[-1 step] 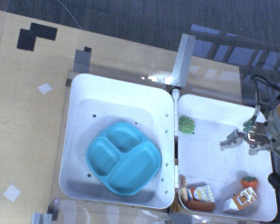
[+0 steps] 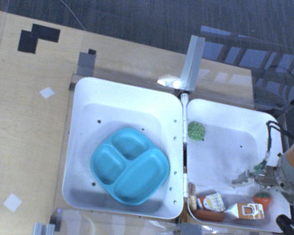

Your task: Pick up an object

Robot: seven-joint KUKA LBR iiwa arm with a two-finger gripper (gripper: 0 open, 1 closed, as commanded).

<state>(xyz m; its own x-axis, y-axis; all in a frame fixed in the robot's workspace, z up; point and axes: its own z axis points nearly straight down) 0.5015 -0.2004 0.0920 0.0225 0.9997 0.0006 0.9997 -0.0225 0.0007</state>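
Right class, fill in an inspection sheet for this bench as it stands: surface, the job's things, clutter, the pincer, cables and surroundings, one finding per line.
Surface: pale wooden bench bearing a left bin and a right bin side by side.
Job's things: in the right bin, a green ball near the divider; a small carton, an orange juice box, a sausage-like item and a red item along the near edge.
Clutter: blue divided plate in the left bin.
Pincer: pincer over the right bin, nothing seen between its fingers.
Cables: black cable looping above the wrist.
Surroundings: dark carpet beyond the bench.
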